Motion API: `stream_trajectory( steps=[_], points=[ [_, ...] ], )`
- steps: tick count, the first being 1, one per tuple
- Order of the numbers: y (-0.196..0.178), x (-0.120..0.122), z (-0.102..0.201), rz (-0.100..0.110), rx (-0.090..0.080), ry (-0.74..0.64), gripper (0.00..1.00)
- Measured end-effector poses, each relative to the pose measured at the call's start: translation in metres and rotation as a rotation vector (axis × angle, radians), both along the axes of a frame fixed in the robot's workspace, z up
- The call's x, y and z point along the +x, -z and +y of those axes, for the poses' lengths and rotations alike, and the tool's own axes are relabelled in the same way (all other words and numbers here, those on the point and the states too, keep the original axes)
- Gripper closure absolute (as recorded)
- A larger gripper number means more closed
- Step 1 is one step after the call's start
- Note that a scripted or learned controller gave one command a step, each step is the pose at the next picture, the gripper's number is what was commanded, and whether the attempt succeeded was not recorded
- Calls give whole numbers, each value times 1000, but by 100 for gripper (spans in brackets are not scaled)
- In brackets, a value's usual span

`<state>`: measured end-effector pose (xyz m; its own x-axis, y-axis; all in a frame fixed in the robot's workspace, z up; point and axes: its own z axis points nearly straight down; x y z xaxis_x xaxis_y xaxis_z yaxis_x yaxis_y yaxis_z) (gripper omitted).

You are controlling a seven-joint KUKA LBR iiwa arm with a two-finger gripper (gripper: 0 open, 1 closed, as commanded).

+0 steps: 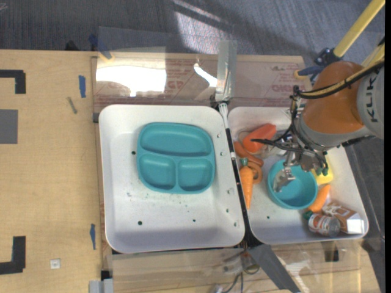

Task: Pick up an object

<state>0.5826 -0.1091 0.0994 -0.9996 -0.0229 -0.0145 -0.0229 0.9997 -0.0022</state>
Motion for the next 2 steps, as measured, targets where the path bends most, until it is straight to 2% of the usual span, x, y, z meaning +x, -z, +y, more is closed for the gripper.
stream_trajectory(
  steps=[1, 2],
  points=[
    [8, -50, 16, 0, -1, -31, 0],
    [-147, 54, -8, -3, -4, -261, 0]
  ],
)
